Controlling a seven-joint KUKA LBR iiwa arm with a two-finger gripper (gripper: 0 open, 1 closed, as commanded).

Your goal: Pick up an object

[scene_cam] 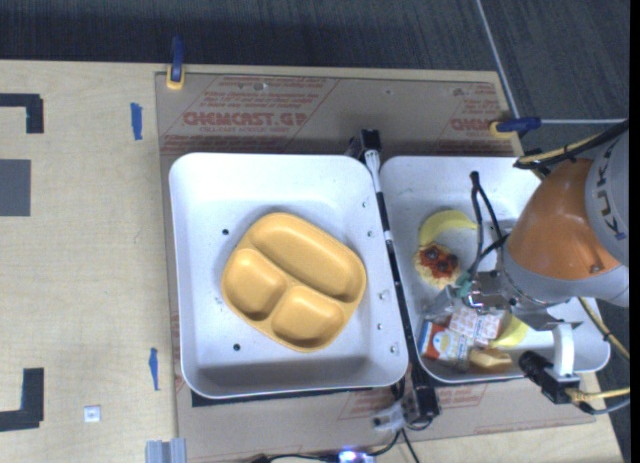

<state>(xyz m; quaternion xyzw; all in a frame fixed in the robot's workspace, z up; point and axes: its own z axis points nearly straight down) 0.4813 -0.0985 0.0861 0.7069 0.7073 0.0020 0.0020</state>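
The arm (570, 236) reaches in from the right and hangs low over the right bin (400, 186), its wrist above the heap of small things at that bin's near side. The gripper (478, 296) sits in among the clutter, and I cannot tell how its fingers stand, since the wrist and cables cover them.

Just under it lies a packet (462, 336) with red and white print, touching a yellow piece (513, 331) on its right. A little farther off are a yellow fruit (447, 224) and a red thing (436, 263).

The left bin (190, 191) holds a yellow tray (292, 279), well apart from the arm.

The step looks like the reach into the pile. Nothing is visibly held. The next move calls for closing on one item, likely the packet, then lifting straight up.
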